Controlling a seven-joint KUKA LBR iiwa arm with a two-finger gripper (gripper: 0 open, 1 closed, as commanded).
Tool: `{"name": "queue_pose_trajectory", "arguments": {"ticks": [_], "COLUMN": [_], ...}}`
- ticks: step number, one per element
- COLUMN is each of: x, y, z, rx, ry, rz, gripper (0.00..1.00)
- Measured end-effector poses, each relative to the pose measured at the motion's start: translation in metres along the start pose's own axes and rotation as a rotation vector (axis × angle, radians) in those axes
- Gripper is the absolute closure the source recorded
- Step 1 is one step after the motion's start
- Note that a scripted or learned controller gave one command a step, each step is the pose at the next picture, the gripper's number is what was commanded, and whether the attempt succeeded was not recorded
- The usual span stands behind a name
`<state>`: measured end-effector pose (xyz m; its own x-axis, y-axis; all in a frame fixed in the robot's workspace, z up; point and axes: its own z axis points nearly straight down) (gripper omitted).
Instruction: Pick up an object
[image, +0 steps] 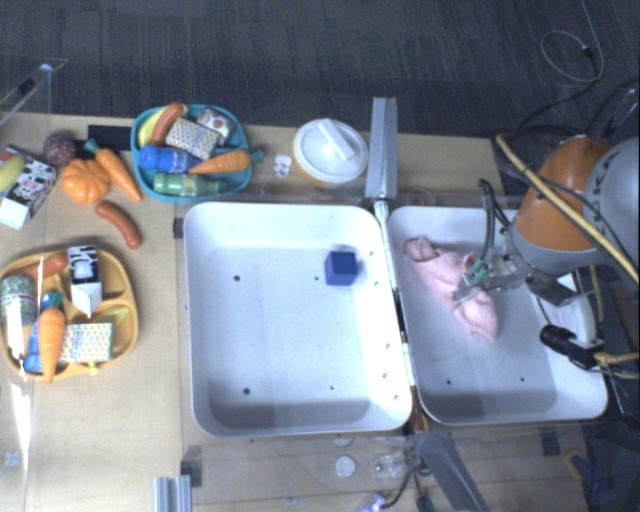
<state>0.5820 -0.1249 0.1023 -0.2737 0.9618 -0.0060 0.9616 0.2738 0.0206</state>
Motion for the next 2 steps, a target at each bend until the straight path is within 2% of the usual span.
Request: {"name": "queue_pose_trajectory", "arguments": {"ticks": [1,2], "x": [0.061,0.025], "y": [0.062,0.092], "z": [-0.082,-0.081], "rx": [0.015,0.018], "ry": [0.006,0.005], "rz": [-0.116,-0.040], "gripper": [1.00,1.00]}}
